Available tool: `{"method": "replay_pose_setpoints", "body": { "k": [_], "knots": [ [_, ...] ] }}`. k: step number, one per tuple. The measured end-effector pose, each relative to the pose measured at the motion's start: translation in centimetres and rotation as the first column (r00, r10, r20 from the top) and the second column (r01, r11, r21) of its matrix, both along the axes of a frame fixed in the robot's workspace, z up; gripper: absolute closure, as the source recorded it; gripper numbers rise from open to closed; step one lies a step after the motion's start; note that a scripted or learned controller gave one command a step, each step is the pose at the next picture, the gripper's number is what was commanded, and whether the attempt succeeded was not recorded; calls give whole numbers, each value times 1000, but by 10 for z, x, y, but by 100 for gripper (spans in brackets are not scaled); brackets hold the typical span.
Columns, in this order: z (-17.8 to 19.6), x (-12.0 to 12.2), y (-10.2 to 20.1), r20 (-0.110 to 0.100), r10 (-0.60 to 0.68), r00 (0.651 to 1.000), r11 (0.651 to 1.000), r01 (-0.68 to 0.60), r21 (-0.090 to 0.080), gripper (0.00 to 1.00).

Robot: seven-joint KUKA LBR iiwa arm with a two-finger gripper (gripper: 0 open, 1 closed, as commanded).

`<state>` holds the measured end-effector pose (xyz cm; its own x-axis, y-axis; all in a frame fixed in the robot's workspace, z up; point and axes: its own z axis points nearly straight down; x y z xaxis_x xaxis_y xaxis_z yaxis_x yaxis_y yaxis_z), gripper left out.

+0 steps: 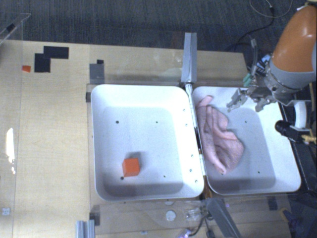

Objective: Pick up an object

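A pink cloth (pixel 219 139) lies crumpled in the right bin (pixel 277 177), its long axis running from 11 to 5 o'clock along the bin's left side. The left bin (pixel 148 103) holds an orange block (pixel 131 167) toward 7 o'clock. The arm (pixel 295 48) reaches in from 2 o'clock; its jaws (pixel 247 101) stand apart, empty, over the right bin's far edge, just beyond the cloth.

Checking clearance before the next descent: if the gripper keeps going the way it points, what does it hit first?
Probably the bare floor of the right bin, just right of the pink cloth. The gripper points down-left; depth is unclear, so it could clip the cloth's edge.
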<state>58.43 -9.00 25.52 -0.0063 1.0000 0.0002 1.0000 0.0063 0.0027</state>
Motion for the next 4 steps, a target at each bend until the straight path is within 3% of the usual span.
{"method": "replay_pose_setpoints", "body": {
  "k": [1, 2, 3, 4],
  "knots": [
    [-135, -5, -78, 0, -38, 999, 999, 38, 0, 0],
    [-151, -7, -49, 3, -150, 989, 989, 150, 1, 0],
    [-164, -41, -69, 15, 34, 999, 999, -34, -3, 0],
    [-165, 55, -16, 11, 191, 982, 982, -191, -3, 0]
  ]
}}
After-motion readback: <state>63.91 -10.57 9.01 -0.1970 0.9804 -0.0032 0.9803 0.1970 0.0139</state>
